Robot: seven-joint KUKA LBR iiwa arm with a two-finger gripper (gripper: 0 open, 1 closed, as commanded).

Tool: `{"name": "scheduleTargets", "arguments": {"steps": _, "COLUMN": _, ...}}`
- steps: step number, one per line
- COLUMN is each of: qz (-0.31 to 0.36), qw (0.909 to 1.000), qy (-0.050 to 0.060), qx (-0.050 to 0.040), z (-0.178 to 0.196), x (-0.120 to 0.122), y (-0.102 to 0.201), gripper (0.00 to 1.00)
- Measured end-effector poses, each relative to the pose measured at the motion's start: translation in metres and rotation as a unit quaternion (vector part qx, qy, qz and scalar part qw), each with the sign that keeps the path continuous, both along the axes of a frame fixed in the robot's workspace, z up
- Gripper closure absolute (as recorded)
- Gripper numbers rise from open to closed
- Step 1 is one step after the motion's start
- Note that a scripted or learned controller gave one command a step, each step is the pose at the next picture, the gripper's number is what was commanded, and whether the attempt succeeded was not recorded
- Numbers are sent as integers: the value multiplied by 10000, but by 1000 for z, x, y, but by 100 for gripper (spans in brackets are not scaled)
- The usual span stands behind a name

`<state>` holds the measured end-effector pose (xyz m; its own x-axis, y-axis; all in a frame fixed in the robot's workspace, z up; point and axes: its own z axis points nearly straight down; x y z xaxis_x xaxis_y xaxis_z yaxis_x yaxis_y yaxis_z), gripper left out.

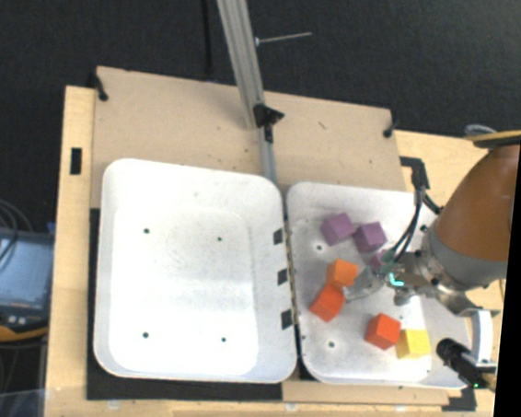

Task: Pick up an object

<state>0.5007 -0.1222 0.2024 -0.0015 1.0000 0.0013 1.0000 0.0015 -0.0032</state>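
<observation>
At the far left edge of the frame a handheld control screen (15, 274) lies beside the bench, and right of it the left bin (189, 270) takes up the middle of the picture. The right bin (318, 362) holds six blocks: a red-orange block (327, 303) and an orange block (343, 273) near its left side, two purple blocks (337, 228) (369, 237) above them, and a red block (382, 331) touching a yellow block (413, 343) toward the lower right. The claw (371, 282) hangs low over the bin's centre, just right of the orange block and below the purple pair, nothing visibly between its fingers, though I cannot tell whether they are spread or closed.
</observation>
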Motion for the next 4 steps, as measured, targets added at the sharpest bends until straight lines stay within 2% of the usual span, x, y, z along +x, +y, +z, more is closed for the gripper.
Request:
{"name": "scheduleTargets", "arguments": {"steps": 1, "qz": -14, "qw": 10000, "qy": -25, "qx": -4, "z": 2, "x": 1, "y": 0, "gripper": 0}}
{"name": "scheduleTargets", "arguments": {"steps": 2, "qz": -14, "qw": 10000, "qy": 11, "qx": -9, "z": -61, "x": 0, "y": 0, "gripper": 0}}
{"name": "scheduleTargets", "arguments": {"steps": 3, "qz": 4, "qw": 9999, "qy": -106, "qx": -24, "z": -75, "x": 6, "y": -2, "gripper": 0}}
{"name": "scheduleTargets", "arguments": {"steps": 4, "qz": -40, "qw": 9999, "qy": -134, "qx": -23, "z": -66, "x": 8, "y": -3, "gripper": 100}}
